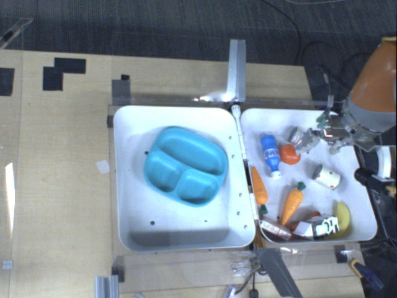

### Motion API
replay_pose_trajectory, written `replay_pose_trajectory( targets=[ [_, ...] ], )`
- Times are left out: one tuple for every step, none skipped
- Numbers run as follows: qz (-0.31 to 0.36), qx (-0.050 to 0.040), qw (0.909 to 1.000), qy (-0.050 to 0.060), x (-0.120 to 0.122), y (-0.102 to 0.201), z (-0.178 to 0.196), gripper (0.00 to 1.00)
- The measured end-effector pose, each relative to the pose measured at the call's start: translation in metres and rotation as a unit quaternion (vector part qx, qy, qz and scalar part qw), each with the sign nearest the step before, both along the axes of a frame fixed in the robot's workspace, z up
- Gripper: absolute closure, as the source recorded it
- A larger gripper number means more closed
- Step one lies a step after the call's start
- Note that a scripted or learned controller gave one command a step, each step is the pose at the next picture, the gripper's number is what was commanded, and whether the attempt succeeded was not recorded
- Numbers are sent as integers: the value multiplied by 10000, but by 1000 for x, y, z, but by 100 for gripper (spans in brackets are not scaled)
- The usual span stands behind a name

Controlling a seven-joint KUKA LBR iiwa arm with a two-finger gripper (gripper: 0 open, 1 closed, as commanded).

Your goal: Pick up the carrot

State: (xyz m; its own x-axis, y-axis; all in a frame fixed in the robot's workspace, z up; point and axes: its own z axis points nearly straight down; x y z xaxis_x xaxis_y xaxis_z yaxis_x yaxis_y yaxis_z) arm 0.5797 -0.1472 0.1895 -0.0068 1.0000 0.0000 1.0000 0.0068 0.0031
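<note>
Carrot (291,205) lies tilted in right bin (366,228), near banana (342,218). Gripper (305,139) hovers beside an orange item (289,154), possibly a tomato; finger state indeterminate.

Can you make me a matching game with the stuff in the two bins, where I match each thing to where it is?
Things:
1. blue divided plate
2. carrot
3. blue bottle
4. banana

Places:
A. near the right bin's front right corner
B. in the left bin, by itself
C. in the right bin's front half, leaning with its green top toward the back
D. in the right bin's back half, just left of an orange-red ball

Right pairs: 1-B, 2-C, 3-D, 4-A
</note>
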Motion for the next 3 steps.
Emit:
replay_pose_trajectory(
  targets=[
    [429,-4,9991,-11,-54,51,-93,0],
    [433,-6,9991,-39,-52,51,-82,100],
    [-110,1,9999,-15,-66,119,28,100]
  ],
)
